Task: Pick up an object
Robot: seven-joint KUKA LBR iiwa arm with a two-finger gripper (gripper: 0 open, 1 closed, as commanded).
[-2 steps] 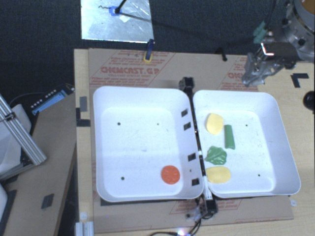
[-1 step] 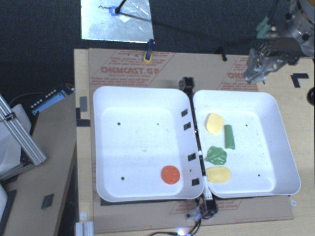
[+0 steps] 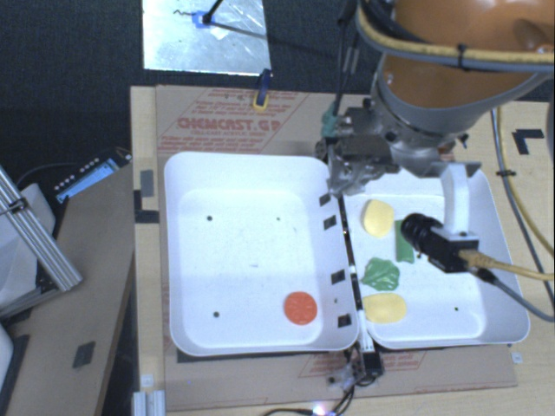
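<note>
Camera view: yellow piece point(image 3: 377, 217) just beside claw point(image 3: 349, 178).

1 disc point(image 3: 301, 308) in left bin point(image 3: 199, 189); 4 pieces point(image 3: 382, 275) in right bin point(image 3: 494, 319).

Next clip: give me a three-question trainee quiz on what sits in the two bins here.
1. True or false: the orange disc lies in the left bin.
2. How many yellow pieces lie in the right bin?
3. The green piece lies: A) between the two yellow pieces, B) beside the orange disc.

Key: 1 true; 2 two, upper yellow piece and lower yellow piece; 3 A.
</note>
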